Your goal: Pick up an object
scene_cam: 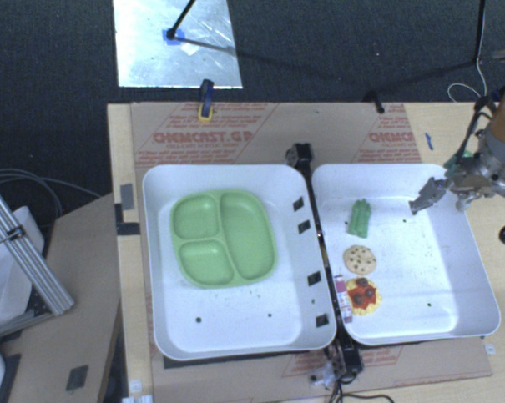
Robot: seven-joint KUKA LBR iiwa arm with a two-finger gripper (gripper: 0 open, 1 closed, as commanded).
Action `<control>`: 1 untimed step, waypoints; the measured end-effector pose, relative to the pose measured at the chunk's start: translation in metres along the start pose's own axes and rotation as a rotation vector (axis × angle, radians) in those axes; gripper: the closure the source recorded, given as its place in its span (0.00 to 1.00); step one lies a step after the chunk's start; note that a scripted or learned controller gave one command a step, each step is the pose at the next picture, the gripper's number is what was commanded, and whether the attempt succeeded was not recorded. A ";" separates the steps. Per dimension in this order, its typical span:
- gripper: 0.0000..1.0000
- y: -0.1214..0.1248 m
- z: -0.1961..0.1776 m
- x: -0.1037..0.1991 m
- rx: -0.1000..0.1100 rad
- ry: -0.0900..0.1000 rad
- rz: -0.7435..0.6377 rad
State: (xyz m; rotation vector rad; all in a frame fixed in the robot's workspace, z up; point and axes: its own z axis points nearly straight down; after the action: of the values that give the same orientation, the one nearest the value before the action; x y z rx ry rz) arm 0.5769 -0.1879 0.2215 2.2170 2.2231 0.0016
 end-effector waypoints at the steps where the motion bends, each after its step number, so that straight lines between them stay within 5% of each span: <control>1: 0.00 0.032 0.026 0.070 0.000 0.003 -0.009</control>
State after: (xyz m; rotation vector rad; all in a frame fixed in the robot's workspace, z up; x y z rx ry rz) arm 0.6088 -0.1176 0.1956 2.2090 2.2346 0.0050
